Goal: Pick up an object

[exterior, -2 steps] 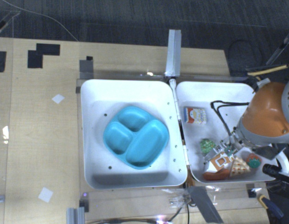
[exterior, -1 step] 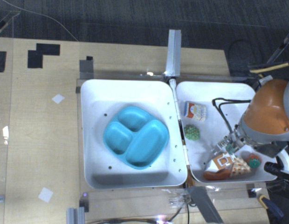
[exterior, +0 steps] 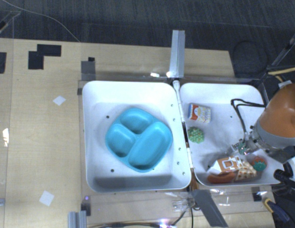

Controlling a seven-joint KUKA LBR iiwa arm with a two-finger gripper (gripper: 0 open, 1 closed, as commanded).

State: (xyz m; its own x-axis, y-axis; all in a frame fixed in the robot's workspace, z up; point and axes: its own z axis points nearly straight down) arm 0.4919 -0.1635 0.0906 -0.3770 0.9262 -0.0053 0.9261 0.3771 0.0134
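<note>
Right now the gripper (exterior: 242,148) hangs low over the right bin (exterior: 219,91), at the upper right end of a cluster of packets.

From the camera view overhead, the nearest thing is an orange-and-white packet (exterior: 230,165), lying just down and left of the gripper, its long axis running roughly left to right along the bin's near wall; a sausage-like piece (exterior: 222,177) lies under it. A green ball (exterior: 196,135) and a small carton (exterior: 199,113) sit further left, well apart. I cannot tell how the hand is set. The left bin (exterior: 97,141) holds a blue tray (exterior: 138,139).
</note>
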